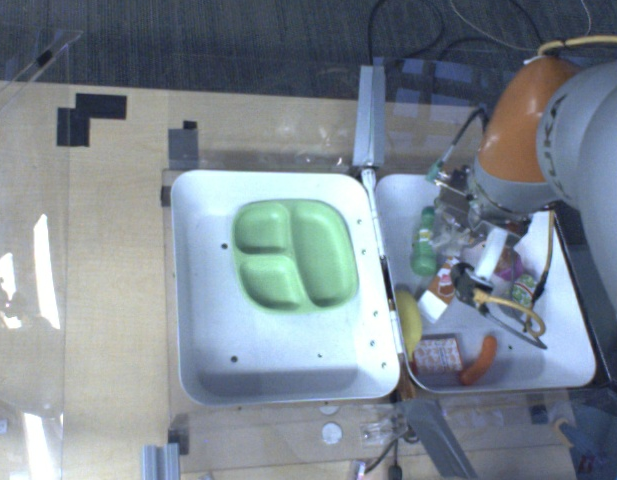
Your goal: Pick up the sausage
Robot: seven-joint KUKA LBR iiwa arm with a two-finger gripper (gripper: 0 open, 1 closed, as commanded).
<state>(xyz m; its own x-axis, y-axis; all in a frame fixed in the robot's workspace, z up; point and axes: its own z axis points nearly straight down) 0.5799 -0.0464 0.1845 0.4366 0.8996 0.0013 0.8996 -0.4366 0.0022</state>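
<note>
Gripper is positioned over the upper middle of the right bin, reaching in from the arm at roughly 1 o'clock. Whether it is open or closed cannot be told; nothing is seen held by it. Green bottle lies just beside the gripper at 8 o'clock. Sausage rests on the bin floor at 5 o'clock from the gripper, well apart from it, tilted, near the front wall. Dark packet lies just beside the sausage at 9 o'clock. Banana lies along the bin's left wall. Left bin holds a green divided tray.
</note>
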